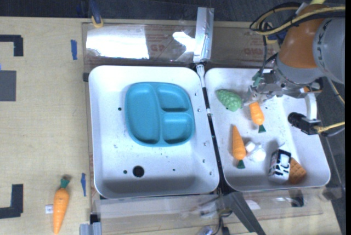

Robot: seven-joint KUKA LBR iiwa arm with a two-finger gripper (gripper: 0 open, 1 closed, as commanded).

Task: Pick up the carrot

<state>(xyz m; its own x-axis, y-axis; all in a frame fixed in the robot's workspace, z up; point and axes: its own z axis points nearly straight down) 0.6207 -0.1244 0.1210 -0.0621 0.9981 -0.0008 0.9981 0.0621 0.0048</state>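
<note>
Three carrots appear in the camera view. Two lie in the right bin (323,171). The upper carrot (256,114) is short, bright orange, with a small dark green tip at its lower end; it lies directly below the jaws (256,91), its upper end touching or very nearly touching them. Whether it sits between the jaws cannot be told, nor how far the jaws are open, as the wrist housing hides them from above. The second carrot (237,143) is longer and slimmer, tapered to a point at the top, with a dark stub at the bottom; it lies below and to the left of the jaws, apart from the first carrot. The third carrot (60,204), orange with a green top, rests on the tabletop (38,135) far to the lower left, outside both bins.

Other items near the jaws: a knobbly green object (229,99) just to their left; a small white object (255,152) below, touching the second carrot's lower end; a black-and-white item (281,164) against an orange-brown piece (296,171) to the lower right. A black fitting (300,121) on a cable hangs to the right of the jaws, above the bin.

The left bin (104,119) holds a blue compartment tray (160,113), well to the left of the jaws.
</note>
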